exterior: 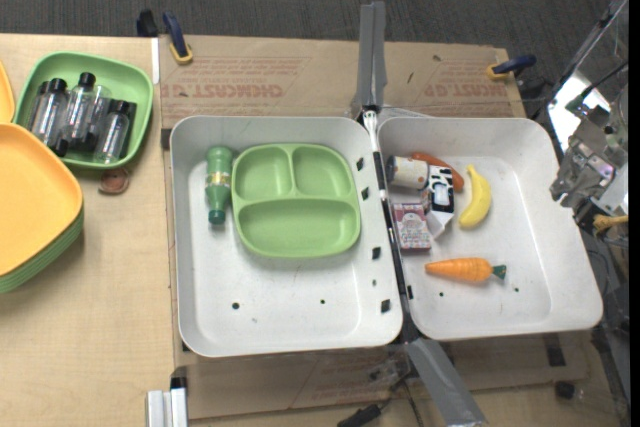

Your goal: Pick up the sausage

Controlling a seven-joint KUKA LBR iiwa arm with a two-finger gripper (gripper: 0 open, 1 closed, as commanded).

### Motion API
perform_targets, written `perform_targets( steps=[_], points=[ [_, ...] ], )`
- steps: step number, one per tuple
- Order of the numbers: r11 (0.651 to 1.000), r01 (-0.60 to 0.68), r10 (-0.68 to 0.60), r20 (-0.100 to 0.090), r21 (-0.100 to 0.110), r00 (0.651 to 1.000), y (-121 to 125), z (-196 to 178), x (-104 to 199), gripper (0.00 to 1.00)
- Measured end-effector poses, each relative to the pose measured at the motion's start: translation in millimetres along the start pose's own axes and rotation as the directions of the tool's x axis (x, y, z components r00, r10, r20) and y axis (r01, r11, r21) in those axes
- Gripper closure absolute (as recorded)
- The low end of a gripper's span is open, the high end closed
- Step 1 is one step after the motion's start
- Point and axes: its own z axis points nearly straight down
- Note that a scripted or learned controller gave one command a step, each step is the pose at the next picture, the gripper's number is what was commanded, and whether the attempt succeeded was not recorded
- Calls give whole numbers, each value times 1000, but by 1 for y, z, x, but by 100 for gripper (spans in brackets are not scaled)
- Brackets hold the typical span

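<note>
Behind bins, cardboard reads mirrored "CHEMOZT"-like print, perhaps; hand state unclear.

**Two bins side by side**

The left bin holds a divided plate near its far edge, with a bottle just beside the plate toward the bin's left wall. In the right bin things cluster by the left wall: a sausage near the far-left corner, partly under a can and a small carton; a banana to their right; a packet nearer; a carrot nearest. The gripper sits at that bin's right edge (outside the cluster).
</note>
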Motion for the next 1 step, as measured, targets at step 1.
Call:
perform_targets(
  steps=[1],
  points=[
    [947, 320, -320, -1, 0, 947, -13, -9, -59, 100]
  ],
)
